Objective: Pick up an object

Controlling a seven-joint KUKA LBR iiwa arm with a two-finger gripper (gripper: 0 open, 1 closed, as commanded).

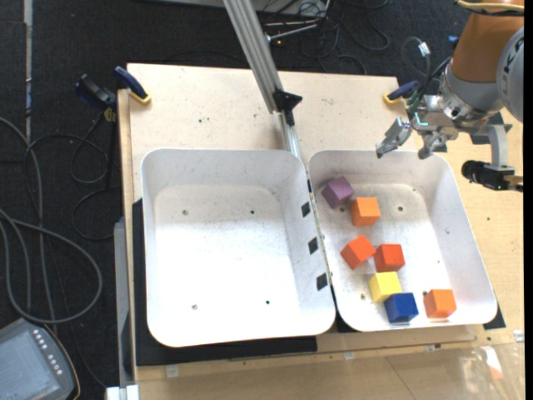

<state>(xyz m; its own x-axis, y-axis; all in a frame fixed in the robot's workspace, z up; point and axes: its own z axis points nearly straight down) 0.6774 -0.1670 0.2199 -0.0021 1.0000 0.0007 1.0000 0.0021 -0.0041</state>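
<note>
Several small cubes lie in the right bin [466,223]: a purple cube [337,192], an orange cube [365,211], another orange cube [358,251], a red-orange cube [389,257], a yellow cube [384,286], a blue cube [401,307] and an orange cube [440,303]. My gripper [410,142] hangs above the bin's far rim, to the upper right of the purple cube. Its two fingers are spread apart with nothing between them.
The left bin [158,223] sits beside the right one. A slanted metal bar [254,44] runs from the top of the view down to the gap between the bins. Blue-and-yellow clamps [132,83] grip the board's far corners.
</note>
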